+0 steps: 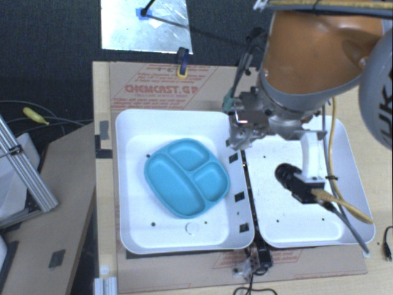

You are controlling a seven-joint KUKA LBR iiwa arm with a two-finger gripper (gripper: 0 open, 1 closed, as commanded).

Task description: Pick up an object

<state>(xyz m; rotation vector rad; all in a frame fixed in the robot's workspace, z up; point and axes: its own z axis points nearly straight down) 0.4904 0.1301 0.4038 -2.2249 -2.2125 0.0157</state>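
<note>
Orange wrist band [310, 42] up top; gripper [241, 133] over the divider [249, 189] between bins, grip state can't tell. Target: blue plate [186, 177], flat in left bin [132, 140], untouched. Approach step, I'd say. Next needs a shift left, then descent onto the plate rim.

Bright, even overhead light, white bins [132, 158] near washed out, faint soft shadow beneath the blue tray [187, 177], dull glare on the silvery sheet [144, 17] at the top, orange arm band [313, 35] close to the lens and blurred, whole view slightly soft and grainy
</note>
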